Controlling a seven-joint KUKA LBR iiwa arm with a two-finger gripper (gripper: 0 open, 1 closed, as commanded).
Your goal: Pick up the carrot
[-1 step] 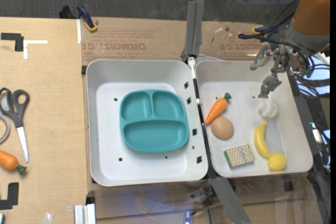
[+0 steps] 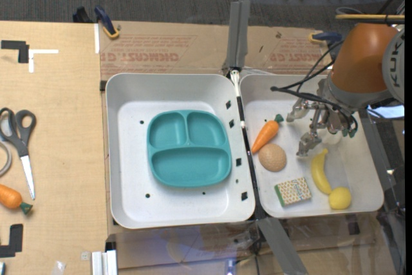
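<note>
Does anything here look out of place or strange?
Yes. A second carrot lies on the bench at the left edge, outside both bins, near the scissors. The other carrot lies in the right bin with the other items.

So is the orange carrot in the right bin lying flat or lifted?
Lying flat: the orange carrot rests on the right white bin floor, apart from the tool.

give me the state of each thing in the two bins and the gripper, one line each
carrot: lying in the right bin, not gripped
egg: resting just below the carrot
banana: lying flat
lemon: at the banana's lower end
sponge: flat, near the front wall
teal plate: upright in the left bin
gripper: above the banana, holding nothing
</note>
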